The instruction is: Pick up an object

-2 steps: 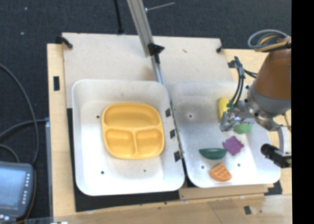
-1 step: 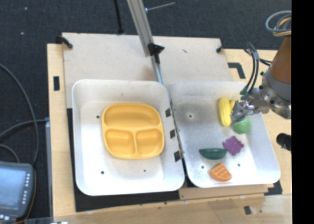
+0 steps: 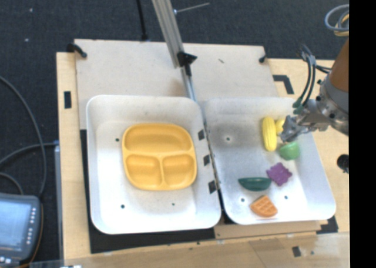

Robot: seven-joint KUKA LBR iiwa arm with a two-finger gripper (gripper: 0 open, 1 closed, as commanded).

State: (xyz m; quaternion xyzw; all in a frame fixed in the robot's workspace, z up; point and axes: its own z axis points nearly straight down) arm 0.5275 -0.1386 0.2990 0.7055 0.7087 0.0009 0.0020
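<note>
Reaching in over the right bin's (image 3: 317, 202) far right edge, the gripper (image 3: 289, 133) hangs low among a yellow piece (image 3: 269, 133) and a green ball (image 3: 289, 151); finger spread cannot be told. Purple block (image 3: 279, 174), dark green piece (image 3: 255, 183) and orange wedge (image 3: 264, 206) lie toward the near edge. Recommend centring on one item, clear of its neighbours, before closing. Left bin (image 3: 100, 202) carries a yellow divided tray (image 3: 158, 156).

The arm (image 3: 335, 93) reaches in from the right, its gripper (image 3: 289, 133) low over the right bin's (image 3: 235, 114) upper right part, near its right edge.
</note>
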